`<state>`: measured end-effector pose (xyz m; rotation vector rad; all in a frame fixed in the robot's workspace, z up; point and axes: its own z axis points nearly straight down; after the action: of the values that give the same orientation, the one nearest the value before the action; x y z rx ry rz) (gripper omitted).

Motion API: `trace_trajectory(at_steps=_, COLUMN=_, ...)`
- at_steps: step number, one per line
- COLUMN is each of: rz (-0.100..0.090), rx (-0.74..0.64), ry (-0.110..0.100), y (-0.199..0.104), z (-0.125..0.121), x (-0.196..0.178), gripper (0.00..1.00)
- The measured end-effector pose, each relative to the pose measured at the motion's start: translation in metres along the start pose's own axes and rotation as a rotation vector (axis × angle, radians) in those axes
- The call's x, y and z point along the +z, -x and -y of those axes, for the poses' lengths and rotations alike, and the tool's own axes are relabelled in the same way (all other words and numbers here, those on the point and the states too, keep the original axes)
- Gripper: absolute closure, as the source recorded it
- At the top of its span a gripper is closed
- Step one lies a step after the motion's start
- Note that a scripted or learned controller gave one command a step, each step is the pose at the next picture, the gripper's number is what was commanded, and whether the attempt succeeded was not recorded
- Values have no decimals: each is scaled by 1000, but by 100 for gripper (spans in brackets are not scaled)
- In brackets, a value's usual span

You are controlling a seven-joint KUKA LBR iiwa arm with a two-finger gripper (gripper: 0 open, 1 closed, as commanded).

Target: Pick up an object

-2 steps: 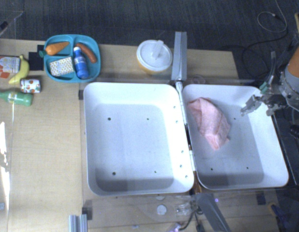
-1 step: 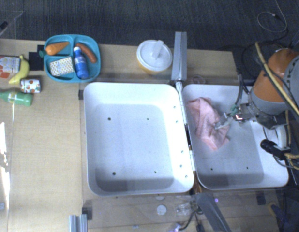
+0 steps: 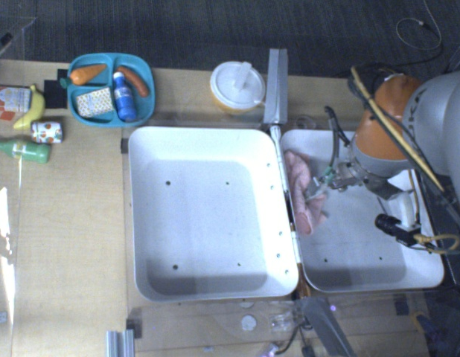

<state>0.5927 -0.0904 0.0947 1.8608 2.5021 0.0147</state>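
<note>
Our gripper point(image 3: 317, 193) works at a pink cloth point(image 3: 301, 190) in the right bin point(image 3: 364, 270).

We cannot tell how our gripper is set; its tip sits right at the cloth, which lies bunched lengthwise just to its left, against the bin wall nearest the left bin point(image 3: 208, 222). We judge the cloth soft, light and limp: it should sag and drape once lifted, and a shallow pinch may slip off. A raised fold near its middle, directly beside the tip, looks the best hold.

Light wood surface point(image 3: 66, 236) has two white bins point(image 3: 208, 214) side by side, plus a blue tray point(image 3: 144, 88), lidded cup point(image 3: 237, 86), green bottle point(image 3: 23, 150).
</note>
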Motion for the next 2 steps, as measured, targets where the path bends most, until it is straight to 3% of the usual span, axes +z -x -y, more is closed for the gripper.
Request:
trace_trajectory(at_steps=1, rz=-4, rx=125, ry=-3, y=64, z=-3, x=2, gripper=0)
trace_trajectory(at_steps=2, rz=-2, rx=-15, ry=-4, y=115, z=20, x=1, gripper=0)
